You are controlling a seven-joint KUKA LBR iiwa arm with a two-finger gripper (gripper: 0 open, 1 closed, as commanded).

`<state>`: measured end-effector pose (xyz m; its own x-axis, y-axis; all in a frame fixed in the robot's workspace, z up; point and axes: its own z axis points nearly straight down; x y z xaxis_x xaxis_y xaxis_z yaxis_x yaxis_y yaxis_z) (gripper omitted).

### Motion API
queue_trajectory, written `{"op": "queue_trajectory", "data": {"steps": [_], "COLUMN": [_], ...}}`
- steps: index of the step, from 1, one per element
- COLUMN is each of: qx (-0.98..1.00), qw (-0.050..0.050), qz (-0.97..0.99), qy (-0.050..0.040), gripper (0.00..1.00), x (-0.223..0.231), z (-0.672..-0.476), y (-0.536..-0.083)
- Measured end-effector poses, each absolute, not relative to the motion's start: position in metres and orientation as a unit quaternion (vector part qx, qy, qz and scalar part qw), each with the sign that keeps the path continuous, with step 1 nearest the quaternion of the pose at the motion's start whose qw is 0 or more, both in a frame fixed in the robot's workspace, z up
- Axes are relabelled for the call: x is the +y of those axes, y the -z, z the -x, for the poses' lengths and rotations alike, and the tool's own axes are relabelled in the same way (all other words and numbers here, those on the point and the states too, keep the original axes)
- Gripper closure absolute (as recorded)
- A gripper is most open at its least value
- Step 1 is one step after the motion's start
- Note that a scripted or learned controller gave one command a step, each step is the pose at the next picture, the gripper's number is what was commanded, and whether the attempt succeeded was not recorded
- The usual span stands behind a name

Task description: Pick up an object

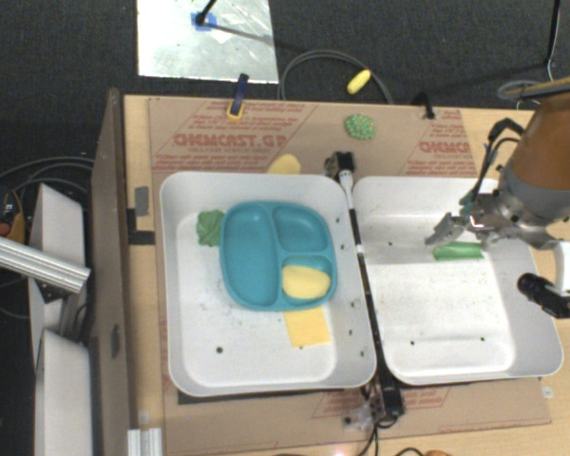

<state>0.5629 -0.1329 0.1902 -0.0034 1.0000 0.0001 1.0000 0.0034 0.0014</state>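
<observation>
Nearest, lower in left bin (185, 350): yellow square slice (308, 328), just below teal divided plate (261, 255); yellow rounded piece (305, 281) in plate's lower right compartment; green leafy piece (209, 226) touching plate's left edge. Right bin (456, 345): green pod (458, 251) flat on floor, upper part; end effector (462, 230) just above it, fingers spread, gripping nothing. Farther back on desk (266, 136): green knobbly ball (360, 126).
</observation>
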Motion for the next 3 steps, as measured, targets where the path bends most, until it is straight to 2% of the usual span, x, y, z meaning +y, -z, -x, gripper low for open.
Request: {"op": "queue_trajectory", "data": {"steps": [1,2,3], "qx": [0.709,0.709,0.71], "qw": [0.002,0.0,0.004], "qz": [-0.705,-0.705,-0.704], "qy": [-0.0013,0.0005,-0.0011], "gripper": [0.0,0.0,1.0], "x": [-0.167,-0.184,-0.184], "z": [-0.626,-0.66,-0.662], "y": [-0.163,-0.08,-0.097]}}
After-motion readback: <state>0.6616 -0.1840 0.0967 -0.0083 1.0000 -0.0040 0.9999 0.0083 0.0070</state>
